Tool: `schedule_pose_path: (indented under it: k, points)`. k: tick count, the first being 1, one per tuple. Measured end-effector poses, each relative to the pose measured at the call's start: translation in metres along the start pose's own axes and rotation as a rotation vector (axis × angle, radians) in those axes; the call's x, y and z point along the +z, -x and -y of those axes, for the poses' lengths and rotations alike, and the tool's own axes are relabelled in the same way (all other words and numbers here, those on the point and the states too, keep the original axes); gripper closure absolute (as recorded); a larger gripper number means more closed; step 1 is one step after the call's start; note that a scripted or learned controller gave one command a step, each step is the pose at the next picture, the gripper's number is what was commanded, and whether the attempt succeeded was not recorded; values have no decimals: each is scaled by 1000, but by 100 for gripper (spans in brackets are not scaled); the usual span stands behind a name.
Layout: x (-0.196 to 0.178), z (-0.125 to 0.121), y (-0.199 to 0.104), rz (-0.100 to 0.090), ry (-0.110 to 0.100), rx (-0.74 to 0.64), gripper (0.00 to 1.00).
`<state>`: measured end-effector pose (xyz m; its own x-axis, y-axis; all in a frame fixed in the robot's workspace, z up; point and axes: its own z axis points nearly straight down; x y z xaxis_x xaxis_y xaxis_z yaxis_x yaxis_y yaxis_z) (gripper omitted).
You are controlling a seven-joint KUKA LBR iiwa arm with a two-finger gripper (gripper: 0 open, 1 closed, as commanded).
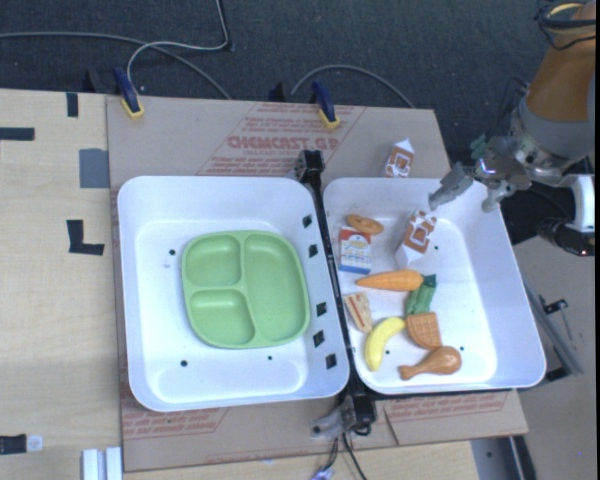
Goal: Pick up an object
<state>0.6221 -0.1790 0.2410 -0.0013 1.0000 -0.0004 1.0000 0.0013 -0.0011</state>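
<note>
A grey robot arm (565, 78) with an orange band reaches in from the right, its two-finger gripper (470, 190) spread open, pointing down-left.

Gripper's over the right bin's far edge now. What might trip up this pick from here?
1. The toys are crowded: carrot, waffle cone, banana and drumstick nearly touch, so the gripper may nudge neighbours.
2. The small carton leans near the right bin wall; it may tip or slip.
3. Descending here risks clipping the rim.
</note>
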Motion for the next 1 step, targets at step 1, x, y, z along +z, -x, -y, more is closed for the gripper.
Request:
schedule_pose_path:
  k: [1]
  points:
    - [96,-21,21,1,-3,0,0]
